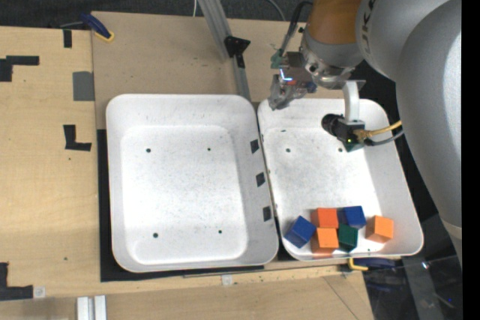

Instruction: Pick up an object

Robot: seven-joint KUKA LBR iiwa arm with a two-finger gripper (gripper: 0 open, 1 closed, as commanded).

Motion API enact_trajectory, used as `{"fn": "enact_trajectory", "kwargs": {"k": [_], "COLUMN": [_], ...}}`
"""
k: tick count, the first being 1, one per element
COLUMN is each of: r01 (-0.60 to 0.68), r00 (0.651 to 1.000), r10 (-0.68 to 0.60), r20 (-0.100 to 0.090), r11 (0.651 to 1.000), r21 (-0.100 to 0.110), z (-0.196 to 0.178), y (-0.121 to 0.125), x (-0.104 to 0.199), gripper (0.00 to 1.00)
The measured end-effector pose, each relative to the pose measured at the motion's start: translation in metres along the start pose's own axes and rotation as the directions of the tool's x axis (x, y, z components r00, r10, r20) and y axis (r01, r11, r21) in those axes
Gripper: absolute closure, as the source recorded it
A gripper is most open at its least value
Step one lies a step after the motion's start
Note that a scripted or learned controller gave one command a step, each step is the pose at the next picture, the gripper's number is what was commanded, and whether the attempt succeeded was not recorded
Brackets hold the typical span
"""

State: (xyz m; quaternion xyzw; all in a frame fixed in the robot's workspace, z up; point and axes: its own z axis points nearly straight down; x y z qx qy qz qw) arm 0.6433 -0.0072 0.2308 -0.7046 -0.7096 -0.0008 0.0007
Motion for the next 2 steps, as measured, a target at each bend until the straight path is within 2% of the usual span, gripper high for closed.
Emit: {"fn": "enact_trajectory", "kwargs": {"k": [1,2], "r01": [0.000,0.000], "r00": [1.000,1.000], "r10": [0.000,0.000], "r20": [0.001,0.000], "r11": [1.000,1.000], "r21": [0.001,-0.001], "z": [0.010,-0.006], "y": [0.014,0.026], "x": [0.057,0.108], "gripper": [1.00,1.00]}}
